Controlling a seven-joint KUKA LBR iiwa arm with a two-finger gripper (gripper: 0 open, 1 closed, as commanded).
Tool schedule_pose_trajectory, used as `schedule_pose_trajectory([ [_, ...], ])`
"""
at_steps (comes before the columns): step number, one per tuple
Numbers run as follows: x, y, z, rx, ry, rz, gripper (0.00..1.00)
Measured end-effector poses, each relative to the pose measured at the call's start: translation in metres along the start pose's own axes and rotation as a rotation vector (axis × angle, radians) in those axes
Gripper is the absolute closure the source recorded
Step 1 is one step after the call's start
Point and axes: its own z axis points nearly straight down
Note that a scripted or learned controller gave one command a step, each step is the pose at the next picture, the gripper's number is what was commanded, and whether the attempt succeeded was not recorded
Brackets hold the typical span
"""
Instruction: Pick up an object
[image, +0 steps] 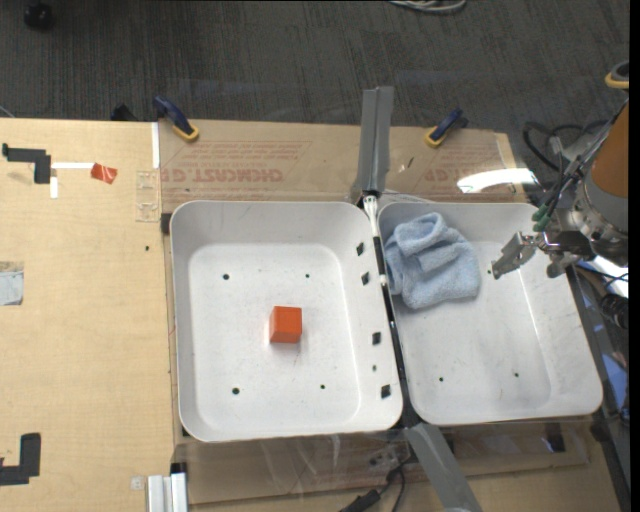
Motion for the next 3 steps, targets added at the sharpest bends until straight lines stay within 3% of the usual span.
schedule_pose_trajectory([
  [1, -0.012, -0.005, 0.108, -0.001, 0.001, -0.26, 0.0],
  [2, -0.004, 0.082, 0.14, -0.006, -0.003, -0.466, 0.0],
  [3, -0.005, 0.083, 0.13, -0.009, -0.003, -0.462, 1.0],
])
